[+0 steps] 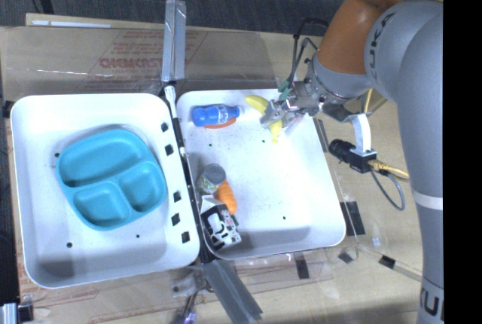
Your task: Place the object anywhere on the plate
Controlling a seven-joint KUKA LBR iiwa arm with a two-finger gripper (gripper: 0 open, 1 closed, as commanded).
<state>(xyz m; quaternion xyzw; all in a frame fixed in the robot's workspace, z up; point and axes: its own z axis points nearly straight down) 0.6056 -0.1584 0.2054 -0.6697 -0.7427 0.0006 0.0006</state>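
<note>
Gripper [277, 113] sat at upper right of right bin [316, 187], apparently pinching the yellow banana [258, 102]. Likely light, smooth toy plastic, slippery; mid-body grasp looked best. Blue plate [111, 178] waited in left bin [30, 164].

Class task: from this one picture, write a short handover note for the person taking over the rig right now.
Pincer: at the back of the right bin, down on the banana; grip cannot be told.
Plate: blue, in the left bin, nothing on it.
Also in the right bin: blue bottle, can, carrot.
Done: nothing placed yet.
Left: lift an object, carry it left, set it on the plate.
</note>
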